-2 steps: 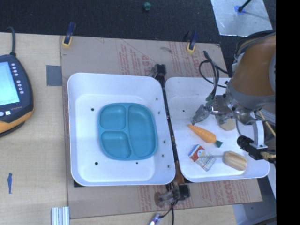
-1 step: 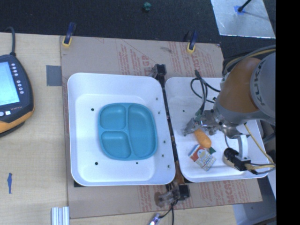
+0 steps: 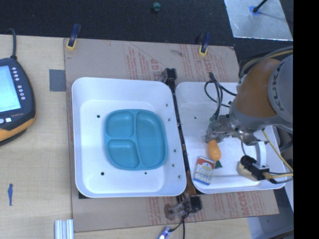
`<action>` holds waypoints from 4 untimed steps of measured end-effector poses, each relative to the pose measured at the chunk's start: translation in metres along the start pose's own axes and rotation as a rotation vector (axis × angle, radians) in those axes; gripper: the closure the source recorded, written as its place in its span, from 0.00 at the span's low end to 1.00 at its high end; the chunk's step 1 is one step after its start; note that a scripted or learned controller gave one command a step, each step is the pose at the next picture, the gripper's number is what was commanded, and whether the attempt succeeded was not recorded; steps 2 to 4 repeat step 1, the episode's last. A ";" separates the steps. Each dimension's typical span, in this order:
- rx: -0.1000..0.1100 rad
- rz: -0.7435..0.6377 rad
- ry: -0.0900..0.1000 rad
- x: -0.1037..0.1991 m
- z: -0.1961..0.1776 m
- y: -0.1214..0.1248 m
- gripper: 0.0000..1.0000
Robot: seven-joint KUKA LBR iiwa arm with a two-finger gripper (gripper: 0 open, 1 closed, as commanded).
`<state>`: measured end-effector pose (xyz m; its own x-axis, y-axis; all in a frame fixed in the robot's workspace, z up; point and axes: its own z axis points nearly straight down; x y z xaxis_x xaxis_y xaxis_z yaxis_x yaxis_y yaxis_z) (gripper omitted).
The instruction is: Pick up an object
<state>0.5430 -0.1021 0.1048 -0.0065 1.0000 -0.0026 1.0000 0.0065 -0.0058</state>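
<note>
A pale wood counter (image 3: pixel 40 158) carries a sheet of printed cardboard (image 3: pixel 124 59), pinned at its far edge by two clamps (image 3: pixel 73 36) (image 3: pixel 203 43). Beyond the counter lies dark floor (image 3: pixel 124 9). A pendant (image 3: pixel 12 101) with a lit screen rests at the counter's left edge.

Two white bins sit side by side on the cardboard, their inner rims touching. The left bin (image 3: pixel 79 133) holds a blue divided plate (image 3: pixel 135 138), flat and roughly centred.

In the right bin (image 3: pixel 194 98) a carrot (image 3: pixel 214 149) lies near the middle. Its long axis runs from upper left to lower right in the view, and which end is the tip cannot be told. Just beside it, toward the bin's near left corner, lies a small carton (image 3: pixel 203 170), its long axis nearly front to back and slightly tilted.

The arm (image 3: pixel 259 91) reaches in from the right. Its end effector (image 3: pixel 218 132) hangs right at the carrot's upper end; whether it is spread or pressed together cannot be told, nor whether it touches the carrot.
</note>
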 end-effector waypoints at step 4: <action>-0.004 0.002 0.003 0.066 -0.097 0.019 1.00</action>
